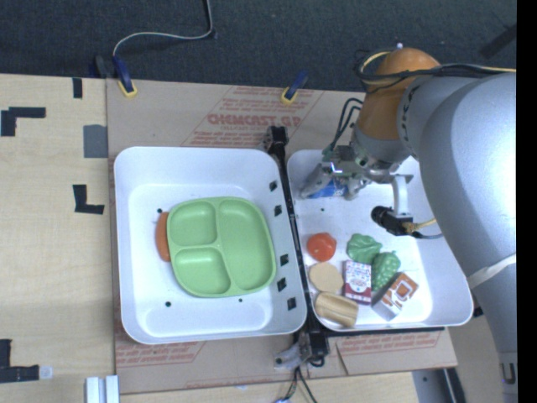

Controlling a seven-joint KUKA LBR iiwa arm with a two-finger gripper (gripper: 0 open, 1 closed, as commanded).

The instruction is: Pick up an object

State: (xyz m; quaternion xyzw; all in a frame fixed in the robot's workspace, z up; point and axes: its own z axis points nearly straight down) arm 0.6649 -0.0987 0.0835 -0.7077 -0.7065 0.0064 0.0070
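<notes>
Toys crowd the right bin's (436, 305) near end: tomato (320, 245), green vegetables (373, 259), bread roll (336, 309), two small cartons (358, 281) with unreadable labels; my claw (336, 179) hovers at its far end. Red print on the worktop's cardboard (243, 120) reads "CHEMCAST"; a green tray (222, 246) sits in the left bin (134, 225).

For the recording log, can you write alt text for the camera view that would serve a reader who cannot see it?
A grey arm with an orange band reaches from the right, its gripper low over the back of the right bin, whose front holds small toy foods, among them a red tomato. The left bin holds a green divided plate with an orange item at its left edge.
</notes>
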